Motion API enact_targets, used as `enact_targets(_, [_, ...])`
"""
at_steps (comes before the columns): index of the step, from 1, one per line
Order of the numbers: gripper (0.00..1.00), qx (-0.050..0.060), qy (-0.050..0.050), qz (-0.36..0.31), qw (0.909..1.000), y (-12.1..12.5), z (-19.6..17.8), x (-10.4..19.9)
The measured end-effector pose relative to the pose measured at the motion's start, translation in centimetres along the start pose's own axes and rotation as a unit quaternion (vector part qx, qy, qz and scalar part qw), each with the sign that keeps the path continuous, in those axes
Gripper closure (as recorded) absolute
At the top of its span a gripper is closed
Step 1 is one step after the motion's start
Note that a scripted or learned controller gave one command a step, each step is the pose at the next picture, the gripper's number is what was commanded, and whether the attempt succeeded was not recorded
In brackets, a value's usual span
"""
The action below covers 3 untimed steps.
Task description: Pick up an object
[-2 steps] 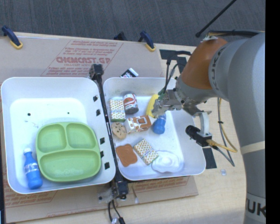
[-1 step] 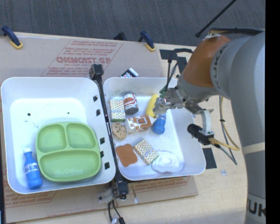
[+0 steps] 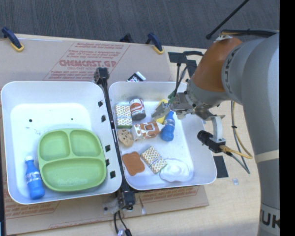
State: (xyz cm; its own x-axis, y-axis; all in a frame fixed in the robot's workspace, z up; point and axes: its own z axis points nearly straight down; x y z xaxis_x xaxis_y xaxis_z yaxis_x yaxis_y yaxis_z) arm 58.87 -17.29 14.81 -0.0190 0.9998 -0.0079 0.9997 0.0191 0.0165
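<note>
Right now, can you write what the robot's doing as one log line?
arm: over right white bin | gripper: above small blue plastic bottle | grasp: unclear | green divided plate: left bin

- You have two white bins: left bin (image 3: 10,132), right bin (image 3: 196,146).
- Two blue bottles: one (image 3: 33,178) in left, one (image 3: 168,127) in right.
- One green divided plate (image 3: 71,160).
- One can (image 3: 136,108).
- One white cloth-like lump (image 3: 176,170).
- Several small packets, count unclear.
</note>
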Motion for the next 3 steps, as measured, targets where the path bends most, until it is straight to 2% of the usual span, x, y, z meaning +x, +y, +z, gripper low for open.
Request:
enact_targets(1, [0.0, 0.012, 0.005, 0.006, 0.9999, -8.4, 5.6, 2.2])
enact_targets(2, [1.0, 0.011, 0.004, 0.003, 0.9999, -8.2, 4.5, 2.1])
enact_targets(3, [0.0, 0.011, 0.004, 0.003, 0.9999, -8.2, 4.5, 2.1])
